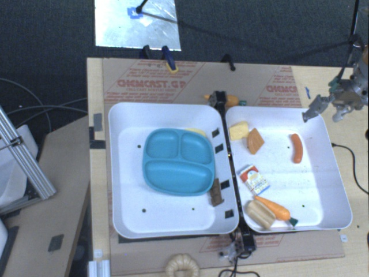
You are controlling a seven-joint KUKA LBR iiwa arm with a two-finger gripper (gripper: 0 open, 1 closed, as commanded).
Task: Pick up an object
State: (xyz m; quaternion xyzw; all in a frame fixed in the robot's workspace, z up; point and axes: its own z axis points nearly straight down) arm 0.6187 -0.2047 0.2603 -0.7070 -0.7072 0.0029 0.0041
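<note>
The arm (360, 68) is cut off by the right edge. A yellow piece (196, 132) lies mostly hidden behind the blue tray (179, 161). The small box (254, 180) bears print too small to read.

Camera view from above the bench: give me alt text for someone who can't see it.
The end effector hovers open over the right bin's far right corner, holding nothing. That bin holds a sausage, carrot, bread roll and small carton; the left bin holds a blue divided plate.
</note>
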